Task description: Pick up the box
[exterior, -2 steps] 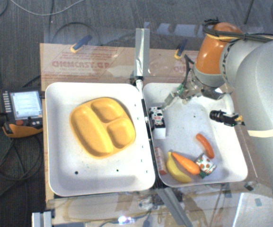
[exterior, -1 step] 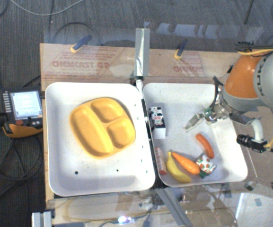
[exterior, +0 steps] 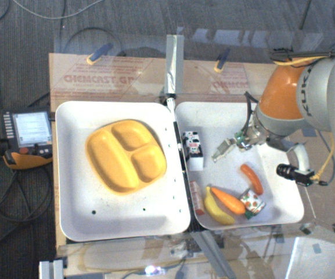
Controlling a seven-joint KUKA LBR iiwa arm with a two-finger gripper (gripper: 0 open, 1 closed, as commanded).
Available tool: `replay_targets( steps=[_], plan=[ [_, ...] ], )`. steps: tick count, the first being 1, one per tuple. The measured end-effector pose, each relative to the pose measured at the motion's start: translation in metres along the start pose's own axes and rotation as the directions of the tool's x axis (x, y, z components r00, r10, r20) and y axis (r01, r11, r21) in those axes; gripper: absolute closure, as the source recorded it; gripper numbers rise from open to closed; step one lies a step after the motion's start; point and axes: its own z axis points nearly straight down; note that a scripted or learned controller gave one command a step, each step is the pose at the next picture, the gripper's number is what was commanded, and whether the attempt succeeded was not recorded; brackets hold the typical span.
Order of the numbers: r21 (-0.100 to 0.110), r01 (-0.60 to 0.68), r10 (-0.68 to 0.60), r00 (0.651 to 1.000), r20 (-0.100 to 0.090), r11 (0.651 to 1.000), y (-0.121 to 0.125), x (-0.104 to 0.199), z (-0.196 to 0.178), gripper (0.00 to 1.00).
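Now hovering mid right bin, gripper spread, nothing pinched. Box sitting against that bin's left wall. Best to slide left, straddle its narrow sides, then squeeze.

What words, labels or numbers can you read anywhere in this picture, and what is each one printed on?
"CHEMCAST GP", faint red print, partly legible: on the clear sheet behind the left bin.
Similar red print on the sheet behind the right bin: too blurred to read.
Black-and-white box: print too small to read.
Handheld screen left of the bench: too blurred.
Letters on the arm: not readable.
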Motion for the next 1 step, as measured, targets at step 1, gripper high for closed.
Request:
replay_targets(
  steps=[1],
  plan=[
    [-0.007,0.111,-0.111,0.994,0.008,0.994,0.0092,0.0075,0.0255,0.00]
  ],
)
